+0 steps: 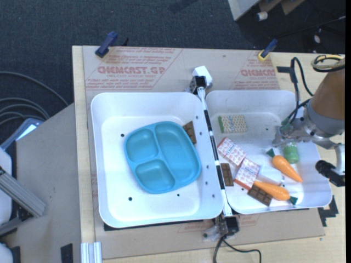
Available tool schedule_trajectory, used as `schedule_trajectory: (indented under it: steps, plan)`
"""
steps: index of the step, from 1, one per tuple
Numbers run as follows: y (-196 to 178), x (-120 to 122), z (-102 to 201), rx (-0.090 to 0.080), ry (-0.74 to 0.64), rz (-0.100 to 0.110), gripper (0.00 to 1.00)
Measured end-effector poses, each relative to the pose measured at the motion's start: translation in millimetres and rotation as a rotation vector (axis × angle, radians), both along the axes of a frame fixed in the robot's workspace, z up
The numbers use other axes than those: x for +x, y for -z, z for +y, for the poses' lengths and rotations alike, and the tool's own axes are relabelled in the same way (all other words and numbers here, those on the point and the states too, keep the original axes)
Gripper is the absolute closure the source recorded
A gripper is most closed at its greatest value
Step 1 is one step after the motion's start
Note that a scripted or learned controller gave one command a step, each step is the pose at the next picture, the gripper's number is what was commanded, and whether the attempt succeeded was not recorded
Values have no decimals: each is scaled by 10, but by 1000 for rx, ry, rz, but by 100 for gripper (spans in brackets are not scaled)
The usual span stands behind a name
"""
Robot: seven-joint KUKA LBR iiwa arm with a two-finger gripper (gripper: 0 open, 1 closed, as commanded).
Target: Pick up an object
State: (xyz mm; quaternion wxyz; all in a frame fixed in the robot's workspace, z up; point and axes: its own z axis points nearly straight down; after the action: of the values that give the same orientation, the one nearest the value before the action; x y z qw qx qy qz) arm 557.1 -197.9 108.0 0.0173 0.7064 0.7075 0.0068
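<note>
My gripper hangs low over the right side of the right bin, below the arm's orange band. Just under it and slightly toward the front lies a small green object; whether the gripper touches it is hidden. An orange toy carrot lies beside the green object. A second carrot rests nearer the front wall.
The right bin also holds two red-and-white packets, a green-and-white packet and brown chocolate bars. In the left bin sits a blue divided plate with a brown piece at its edge.
</note>
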Motion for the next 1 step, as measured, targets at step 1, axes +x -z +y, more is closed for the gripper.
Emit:
schedule_trajectory:
  steps: [1]
  plan:
    - [107,149,186,15,0,33,100]
